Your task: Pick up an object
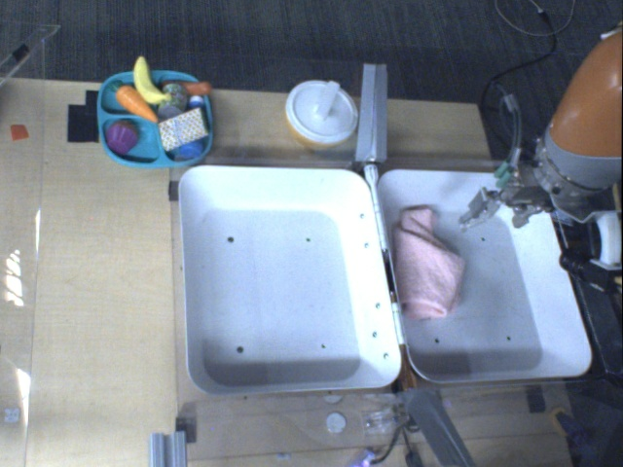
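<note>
A crumpled pink cloth [426, 266] lies in the right bin [545, 339], against its left wall. My gripper [498, 210] hangs over the bin's upper right part, to the right of the cloth's top end and apart from it. Its two fingers are spread open with nothing between them. The grey wrist and the orange band reach in from the right edge.
The left bin [282, 358] sits beside the right one, a metal divider [372, 115] rising behind their seam. A blue tray of toy food [156, 115] and a white lidded bowl [321, 113] stand on the bench behind the bins.
</note>
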Controlling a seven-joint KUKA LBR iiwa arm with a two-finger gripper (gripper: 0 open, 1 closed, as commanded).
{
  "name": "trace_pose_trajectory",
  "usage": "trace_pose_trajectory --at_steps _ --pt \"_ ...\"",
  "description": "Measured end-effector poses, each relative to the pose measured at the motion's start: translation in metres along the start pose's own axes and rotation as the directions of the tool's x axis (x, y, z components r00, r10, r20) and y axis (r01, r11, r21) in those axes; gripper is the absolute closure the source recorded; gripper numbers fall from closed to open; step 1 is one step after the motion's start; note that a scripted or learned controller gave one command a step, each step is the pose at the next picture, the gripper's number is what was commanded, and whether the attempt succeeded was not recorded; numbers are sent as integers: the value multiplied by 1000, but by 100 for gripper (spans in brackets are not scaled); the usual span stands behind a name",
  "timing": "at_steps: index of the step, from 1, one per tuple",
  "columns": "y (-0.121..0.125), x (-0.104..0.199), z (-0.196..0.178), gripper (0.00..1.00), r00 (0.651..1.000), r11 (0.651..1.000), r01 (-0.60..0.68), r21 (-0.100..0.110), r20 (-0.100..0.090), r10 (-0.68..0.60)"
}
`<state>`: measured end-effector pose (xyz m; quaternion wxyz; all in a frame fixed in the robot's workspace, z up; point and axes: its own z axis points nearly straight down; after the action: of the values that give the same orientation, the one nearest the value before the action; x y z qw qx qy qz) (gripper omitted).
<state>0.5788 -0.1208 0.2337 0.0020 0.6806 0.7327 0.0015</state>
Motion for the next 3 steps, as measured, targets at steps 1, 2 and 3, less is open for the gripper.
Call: trace_pose_trajectory --at_steps 1,2,3 --pt "15 -5 135 0 968 968 252 -7 3 -252" --pt "33 24 141 0 969 969 245 -12 6 -245" --pt "43 43 46 0 980 980 200 -7 2 -200"
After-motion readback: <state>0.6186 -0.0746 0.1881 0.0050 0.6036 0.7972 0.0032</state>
